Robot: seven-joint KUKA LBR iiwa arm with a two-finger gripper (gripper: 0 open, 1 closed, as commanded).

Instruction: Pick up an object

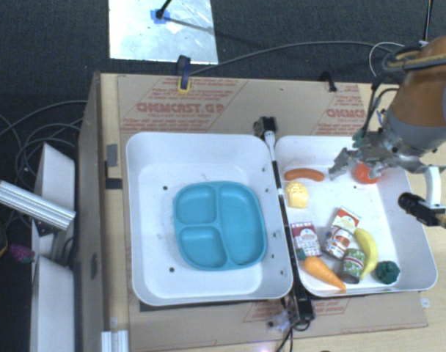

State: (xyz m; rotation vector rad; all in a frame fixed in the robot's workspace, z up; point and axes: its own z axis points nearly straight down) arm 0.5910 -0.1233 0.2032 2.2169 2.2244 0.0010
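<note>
Backing board print reads "CHEMCAST GP".

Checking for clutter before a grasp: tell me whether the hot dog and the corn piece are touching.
Apart. The camera view shows a strip of white bin floor between the hot dog and the corn piece below it.

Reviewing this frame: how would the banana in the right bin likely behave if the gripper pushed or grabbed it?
The banana looks like smooth toy plastic, so probably light, stiff and somewhat slippery. Its curved shape may make it pivot rather than slide straight. It lies against the can, so a push would likely shift that too.
</note>
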